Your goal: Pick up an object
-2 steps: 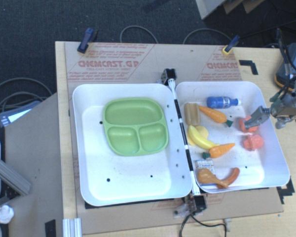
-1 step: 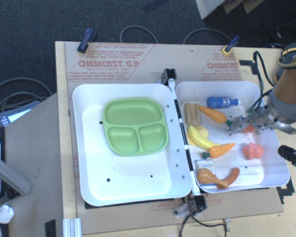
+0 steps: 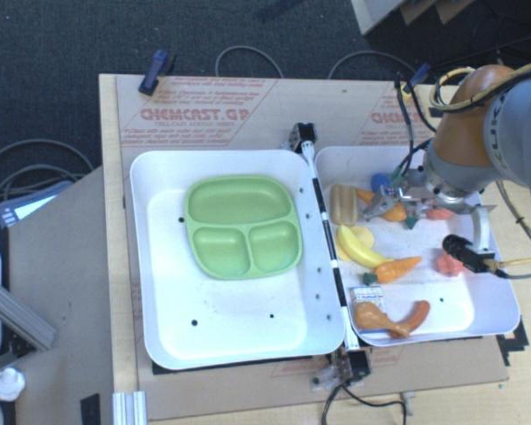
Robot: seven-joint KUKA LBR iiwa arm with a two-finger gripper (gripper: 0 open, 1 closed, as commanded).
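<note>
Reaching into the right-hand shallow white bin (image 3: 491, 312) for a toy to lift; nothing seen between the fingers yet.

Gripper (image 3: 405, 204) low over the far end of that bin, amid a cluster of small toys; spread or pressed together, cannot tell from this slant. Just beside it, toward the dividing rim: a tan bread-slice toy (image 3: 342, 204). Nearer the camera from the gripper: a yellow plastic banana (image 3: 357, 246), an orange plastic carrot (image 3: 395, 270), then a brown drumstick-shaped toy (image 3: 391, 320). Toward the arm's side: a pink lump (image 3: 450, 263). Well apart, across the rim: a green three-compartment plastic plate (image 3: 244, 226) in the left-hand shallow white bin (image 3: 164, 326). Probably the approach-and-grasp step. Next move calls for settling over one piece, closing on it and lifting straight up off the counter.
</note>
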